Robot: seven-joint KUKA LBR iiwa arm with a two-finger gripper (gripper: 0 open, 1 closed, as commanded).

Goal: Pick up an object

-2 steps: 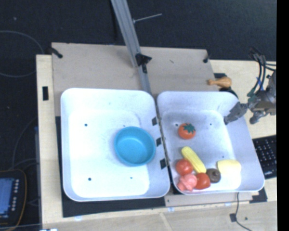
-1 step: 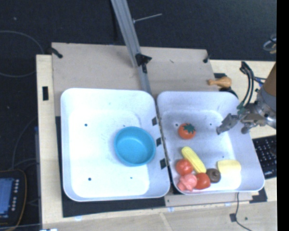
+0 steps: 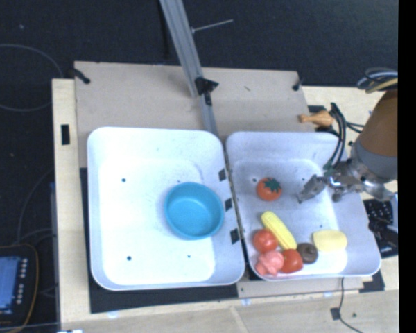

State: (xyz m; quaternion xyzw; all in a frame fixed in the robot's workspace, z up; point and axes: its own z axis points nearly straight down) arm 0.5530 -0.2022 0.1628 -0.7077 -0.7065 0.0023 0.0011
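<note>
The gripper (image 3: pixel 317 187) hangs over the right bin (image 3: pixel 291 148), fingers spread and holding nothing, just right of the tomato (image 3: pixel 268 189) (likely its target, since that one stands alone). Below the tomato, the banana (image 3: pixel 279 229), a second tomato (image 3: pixel 264 241) and a yellow block (image 3: pixel 329 241) crowd the bin's near edge. A blue bowl (image 3: pixel 193 210) sits left of the tomato, in the other bin.

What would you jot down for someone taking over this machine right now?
Pincer: open, holding nothing, over the right bin beside the lone tomato.
Along that bin's near edge: banana, two more red tomatoes, pink piece, brown ring, yellow block.
Left bin: blue bowl.
Done: nothing picked up.
Left: close on one item and lift.
</note>
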